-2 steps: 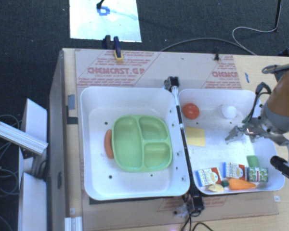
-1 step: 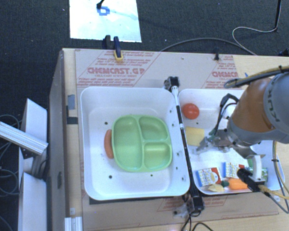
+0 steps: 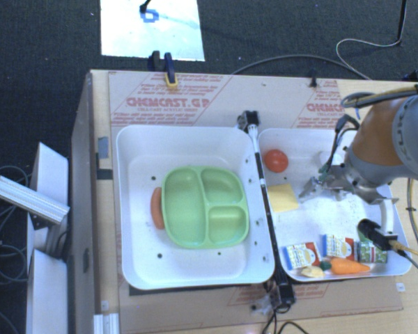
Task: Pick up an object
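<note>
Gripper (image 3: 320, 184) low in right bin (image 3: 303, 218), centre-right of frame; can't tell its state. Yellow block (image 3: 283, 197) just left of it, tomato (image 3: 276, 161) above. Risk: descent between them closes on bare floor, or nudges block away.

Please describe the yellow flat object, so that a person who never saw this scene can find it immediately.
Look in the right bin, at its left side beside the divider between the bins. The yellow block lies there, just below a red ball. It is the only flat, square, plain yellow piece.
</note>
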Controlling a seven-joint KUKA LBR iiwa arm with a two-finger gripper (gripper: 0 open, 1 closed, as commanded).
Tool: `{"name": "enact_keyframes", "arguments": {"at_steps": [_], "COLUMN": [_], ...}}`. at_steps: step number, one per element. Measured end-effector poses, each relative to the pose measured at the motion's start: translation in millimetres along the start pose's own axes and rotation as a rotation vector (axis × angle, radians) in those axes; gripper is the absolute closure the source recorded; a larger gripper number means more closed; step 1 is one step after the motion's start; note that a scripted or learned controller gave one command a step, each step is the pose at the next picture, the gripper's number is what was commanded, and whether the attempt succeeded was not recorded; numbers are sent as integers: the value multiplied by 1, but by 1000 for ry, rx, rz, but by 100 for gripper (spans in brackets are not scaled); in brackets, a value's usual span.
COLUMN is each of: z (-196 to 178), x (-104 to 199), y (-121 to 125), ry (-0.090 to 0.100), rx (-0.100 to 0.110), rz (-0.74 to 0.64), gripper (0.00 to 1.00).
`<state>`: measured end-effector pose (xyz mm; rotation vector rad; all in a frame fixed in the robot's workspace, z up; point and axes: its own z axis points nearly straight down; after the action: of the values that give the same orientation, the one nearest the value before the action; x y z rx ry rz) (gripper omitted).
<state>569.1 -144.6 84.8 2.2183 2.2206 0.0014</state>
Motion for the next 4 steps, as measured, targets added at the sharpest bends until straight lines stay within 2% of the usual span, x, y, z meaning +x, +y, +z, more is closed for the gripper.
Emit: {"name": "enact_keyframes", "arguments": {"at_steps": [1,2,3,4], "z": [-168,-3,1,0], "x": [-63,-62,47,25], "y": [49,-49,-83,23], "ry": [-2,1,3,1], "rx": [-5,3,3,-1], "rz": [-2,0,-2,-2], "gripper": [0,0,0,0]}}
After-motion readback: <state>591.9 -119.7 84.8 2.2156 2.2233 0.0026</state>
